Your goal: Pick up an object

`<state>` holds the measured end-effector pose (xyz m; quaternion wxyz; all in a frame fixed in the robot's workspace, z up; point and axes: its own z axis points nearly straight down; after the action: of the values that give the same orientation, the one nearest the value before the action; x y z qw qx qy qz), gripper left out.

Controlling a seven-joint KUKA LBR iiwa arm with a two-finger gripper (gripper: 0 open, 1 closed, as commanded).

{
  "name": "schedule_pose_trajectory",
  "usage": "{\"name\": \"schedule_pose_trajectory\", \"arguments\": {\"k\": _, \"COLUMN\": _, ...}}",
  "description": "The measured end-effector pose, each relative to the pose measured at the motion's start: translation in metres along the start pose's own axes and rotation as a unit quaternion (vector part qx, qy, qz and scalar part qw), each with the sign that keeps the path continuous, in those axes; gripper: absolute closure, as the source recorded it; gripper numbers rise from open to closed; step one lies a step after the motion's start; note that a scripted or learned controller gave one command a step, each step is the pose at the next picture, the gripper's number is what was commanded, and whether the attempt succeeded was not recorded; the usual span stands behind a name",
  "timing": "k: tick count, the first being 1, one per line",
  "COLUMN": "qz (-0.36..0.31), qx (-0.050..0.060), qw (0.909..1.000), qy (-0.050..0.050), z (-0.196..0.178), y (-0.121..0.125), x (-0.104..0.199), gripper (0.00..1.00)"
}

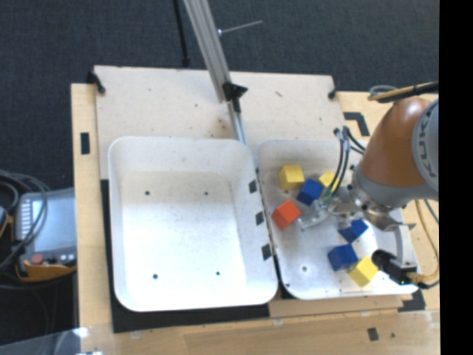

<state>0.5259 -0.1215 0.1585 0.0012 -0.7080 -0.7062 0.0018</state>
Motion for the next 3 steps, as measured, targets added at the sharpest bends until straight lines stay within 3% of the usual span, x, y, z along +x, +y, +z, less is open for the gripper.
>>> {"name": "schedule_pose_trajectory", "arguments": {"k": 1, "qz": 0.002, "qx": -0.005, "qw": 1.0, "qy": 0.0, "z": -0.013, "y": 0.002, "x": 0.0, "gripper": 1.0}}
{"name": "schedule_pose_trajectory", "arguments": {"k": 2, "qz": -0.003, "qx": -0.006, "qw": 1.0, "qy": -0.001, "z": -0.077, "y": 0.004, "x": -0.006, "gripper": 1.0}}
{"name": "schedule_pose_trajectory", "arguments": {"k": 3, "qz": -0.003, "qx": -0.004, "qw": 1.0, "qy": 0.0, "z": -0.095, "y": 0.005, "x": -0.007, "gripper": 1.0}}
